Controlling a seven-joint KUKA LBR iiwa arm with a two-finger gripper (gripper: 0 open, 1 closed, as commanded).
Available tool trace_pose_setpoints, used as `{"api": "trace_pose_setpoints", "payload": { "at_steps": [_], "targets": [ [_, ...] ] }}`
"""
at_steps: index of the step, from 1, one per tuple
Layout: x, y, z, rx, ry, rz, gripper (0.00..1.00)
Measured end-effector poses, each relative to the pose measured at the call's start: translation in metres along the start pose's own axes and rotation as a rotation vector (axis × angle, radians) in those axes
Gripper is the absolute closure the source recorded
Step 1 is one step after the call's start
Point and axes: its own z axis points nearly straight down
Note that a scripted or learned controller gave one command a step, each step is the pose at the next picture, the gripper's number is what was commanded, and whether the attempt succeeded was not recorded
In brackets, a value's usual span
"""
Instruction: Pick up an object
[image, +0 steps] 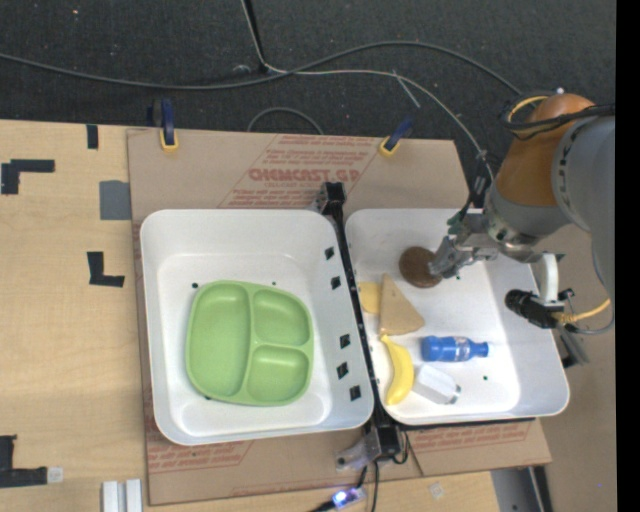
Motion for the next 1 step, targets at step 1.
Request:
{"api": "trace_pose_setpoints", "payload": {
  "at_steps": [1],
  "targets": [
    [-0.0076,-0.0028,-0.0479,-0.001,-0.001,0.001,1.0]
  ]
}}
